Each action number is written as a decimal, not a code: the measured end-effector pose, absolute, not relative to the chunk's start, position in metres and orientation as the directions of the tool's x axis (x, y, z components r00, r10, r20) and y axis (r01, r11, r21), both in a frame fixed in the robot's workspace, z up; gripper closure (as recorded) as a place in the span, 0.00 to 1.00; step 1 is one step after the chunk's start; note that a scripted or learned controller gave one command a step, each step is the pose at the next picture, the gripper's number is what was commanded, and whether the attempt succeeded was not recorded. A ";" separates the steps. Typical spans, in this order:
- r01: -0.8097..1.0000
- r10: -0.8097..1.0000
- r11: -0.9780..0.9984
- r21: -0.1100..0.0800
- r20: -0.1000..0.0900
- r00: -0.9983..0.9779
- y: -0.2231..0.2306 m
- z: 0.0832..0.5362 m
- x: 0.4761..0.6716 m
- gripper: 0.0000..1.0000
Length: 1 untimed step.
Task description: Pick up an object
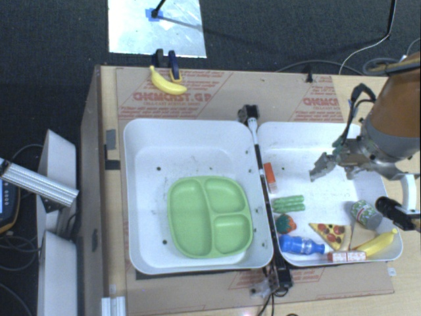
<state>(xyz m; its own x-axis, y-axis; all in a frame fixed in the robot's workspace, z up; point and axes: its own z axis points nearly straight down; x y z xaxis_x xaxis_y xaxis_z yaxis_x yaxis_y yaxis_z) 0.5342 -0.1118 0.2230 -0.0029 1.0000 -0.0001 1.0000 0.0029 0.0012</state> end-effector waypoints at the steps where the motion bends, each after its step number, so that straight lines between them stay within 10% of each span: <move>1: 1.000 1.000 0.001 -0.003 0.001 -0.001 -0.085 0.090 0.517 0.00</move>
